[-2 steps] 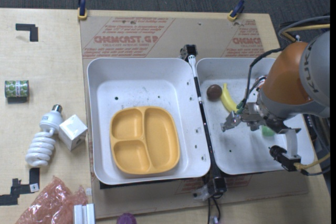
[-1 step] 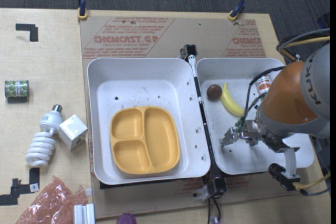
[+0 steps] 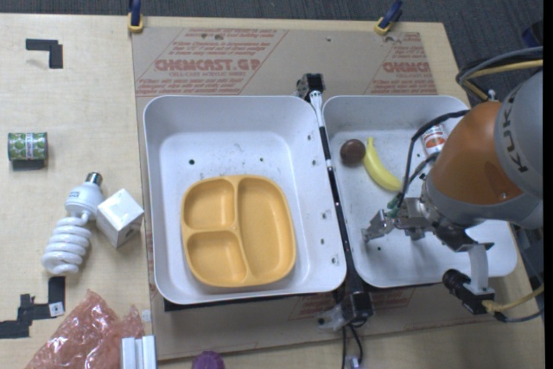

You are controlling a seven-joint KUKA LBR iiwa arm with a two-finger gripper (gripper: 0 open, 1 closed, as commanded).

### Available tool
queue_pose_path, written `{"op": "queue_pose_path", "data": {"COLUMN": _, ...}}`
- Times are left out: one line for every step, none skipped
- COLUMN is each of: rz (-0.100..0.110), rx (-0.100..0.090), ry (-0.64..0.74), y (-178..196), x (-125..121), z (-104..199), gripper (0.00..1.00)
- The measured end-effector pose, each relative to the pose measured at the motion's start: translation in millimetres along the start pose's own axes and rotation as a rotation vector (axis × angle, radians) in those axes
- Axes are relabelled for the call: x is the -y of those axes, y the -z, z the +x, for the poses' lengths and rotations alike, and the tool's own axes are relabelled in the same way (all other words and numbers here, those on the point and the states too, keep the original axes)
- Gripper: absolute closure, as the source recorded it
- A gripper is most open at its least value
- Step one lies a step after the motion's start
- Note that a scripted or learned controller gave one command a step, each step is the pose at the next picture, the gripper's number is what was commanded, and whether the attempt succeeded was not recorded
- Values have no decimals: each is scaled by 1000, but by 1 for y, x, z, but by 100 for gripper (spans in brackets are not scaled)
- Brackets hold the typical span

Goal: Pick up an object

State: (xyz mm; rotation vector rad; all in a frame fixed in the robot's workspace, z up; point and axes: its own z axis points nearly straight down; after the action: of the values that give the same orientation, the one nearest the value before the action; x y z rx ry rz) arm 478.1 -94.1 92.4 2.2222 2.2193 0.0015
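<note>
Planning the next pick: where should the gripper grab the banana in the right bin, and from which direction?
Probably take the banana at its thicker middle, coming straight down from above, fingers closing across its narrow width. It lies flat on the right bin floor, and the dark round fruit sits close by its upper end, so stay clear of that end.

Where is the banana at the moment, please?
The banana lies in the right bin, toward its far side, beside a small brown ball and up-left of the gripper.
</note>
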Motion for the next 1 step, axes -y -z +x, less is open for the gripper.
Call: {"op": "queue_pose_path", "data": {"rz": -1, "rx": 0, "ry": 0, "y": 0, "x": 0, "z": 0, "gripper": 0}}
